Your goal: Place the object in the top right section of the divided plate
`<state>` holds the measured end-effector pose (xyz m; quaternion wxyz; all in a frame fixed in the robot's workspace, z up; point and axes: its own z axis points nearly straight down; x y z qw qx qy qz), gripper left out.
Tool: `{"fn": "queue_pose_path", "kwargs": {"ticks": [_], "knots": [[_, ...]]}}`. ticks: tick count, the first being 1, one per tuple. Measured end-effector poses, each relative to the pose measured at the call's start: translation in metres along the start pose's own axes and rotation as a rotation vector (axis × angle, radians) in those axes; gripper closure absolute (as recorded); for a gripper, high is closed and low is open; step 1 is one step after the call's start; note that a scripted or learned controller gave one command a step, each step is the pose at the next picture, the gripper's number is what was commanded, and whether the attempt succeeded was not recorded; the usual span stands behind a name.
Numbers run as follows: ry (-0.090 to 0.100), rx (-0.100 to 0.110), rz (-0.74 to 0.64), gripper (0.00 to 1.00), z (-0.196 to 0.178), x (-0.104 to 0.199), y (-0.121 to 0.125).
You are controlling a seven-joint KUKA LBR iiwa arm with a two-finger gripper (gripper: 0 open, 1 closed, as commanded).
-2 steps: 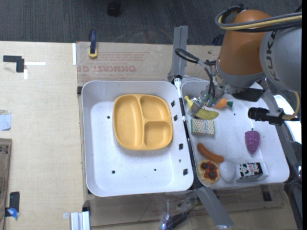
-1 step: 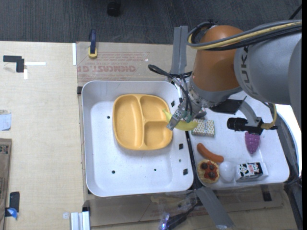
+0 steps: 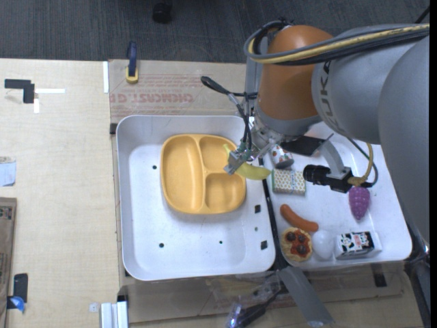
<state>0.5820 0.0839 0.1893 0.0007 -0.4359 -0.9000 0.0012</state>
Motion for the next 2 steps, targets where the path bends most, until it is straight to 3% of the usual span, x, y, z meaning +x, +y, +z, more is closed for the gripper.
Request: {"fn": "queue_pose_path", "kwargs": {"ticks": [1,2], "knots": [[0.000,0.001,-0.096,1.00,-0.042,-0.026,-0.061],[-0.001,0.000,0.031,1.00,-0.066,-0.007,-0.049]]}}
